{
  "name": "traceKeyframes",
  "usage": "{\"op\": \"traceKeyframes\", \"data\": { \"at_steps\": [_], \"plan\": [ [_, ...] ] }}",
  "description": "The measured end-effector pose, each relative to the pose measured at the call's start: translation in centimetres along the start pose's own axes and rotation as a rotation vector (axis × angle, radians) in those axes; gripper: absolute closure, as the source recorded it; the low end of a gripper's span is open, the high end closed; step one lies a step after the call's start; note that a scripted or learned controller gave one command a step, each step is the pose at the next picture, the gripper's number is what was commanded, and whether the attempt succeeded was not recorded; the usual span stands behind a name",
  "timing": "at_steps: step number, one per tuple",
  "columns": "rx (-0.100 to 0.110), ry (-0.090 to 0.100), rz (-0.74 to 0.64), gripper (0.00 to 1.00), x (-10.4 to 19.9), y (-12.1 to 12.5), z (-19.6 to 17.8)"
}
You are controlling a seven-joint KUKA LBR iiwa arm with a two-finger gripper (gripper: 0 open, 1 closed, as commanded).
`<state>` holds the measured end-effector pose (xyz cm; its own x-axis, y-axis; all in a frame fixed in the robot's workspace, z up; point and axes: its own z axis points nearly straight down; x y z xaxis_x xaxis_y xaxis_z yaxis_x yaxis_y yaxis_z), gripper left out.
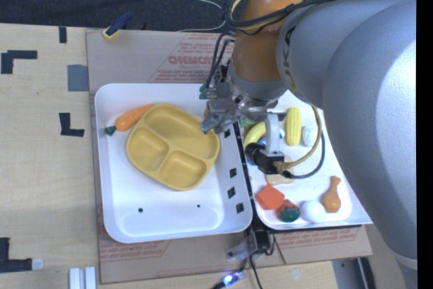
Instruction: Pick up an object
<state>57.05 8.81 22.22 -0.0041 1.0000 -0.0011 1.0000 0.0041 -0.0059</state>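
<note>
The gripper (215, 120) hangs over the right rim of the yellow plate (173, 145), and whether it's clenched or released, I cannot tell. Risk here: pinching that thin raised rim, the plate could tip or slide away against the divider just right of it. The plate is a glossy three-compartment tray, with a carrot (130, 118) touching its upper-left edge.

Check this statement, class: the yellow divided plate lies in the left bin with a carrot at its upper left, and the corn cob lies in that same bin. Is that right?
Not quite. In the camera view the yellow divided plate and the carrot are in the left bin, but the corn cob lies in the right bin.
</note>
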Motion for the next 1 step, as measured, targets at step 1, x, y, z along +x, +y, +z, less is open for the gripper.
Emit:
{"op": "traceKeyframes", "data": {
  "at_steps": [1],
  "plan": [
    [0.001,-0.002,0.003,1.0,-1.23,-1.04,0.24]
  ]
}}
